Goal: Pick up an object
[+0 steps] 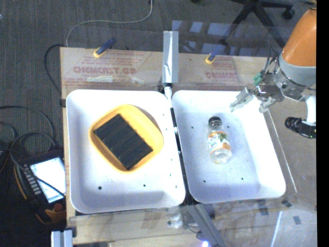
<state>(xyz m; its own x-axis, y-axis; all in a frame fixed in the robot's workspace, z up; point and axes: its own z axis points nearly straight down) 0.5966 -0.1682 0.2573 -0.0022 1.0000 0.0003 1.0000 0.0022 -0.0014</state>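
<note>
Small clear bottle [219,139] with a dark cap lies on its side in the right bin [257,181], centre-right of frame, cap end toward the top. Gripper [253,101] hovers at the bin's upper right edge, apart from the bottle — fingers [240,101] spread wide, nothing between them. Grey arm with orange band [302,37] enters from the upper right. Left bin [82,189] holds a yellow dish [152,125] with a black ribbed slab [123,141] resting in it. Table [118,71] — brown board behind the bins, two clamps on it.
</note>
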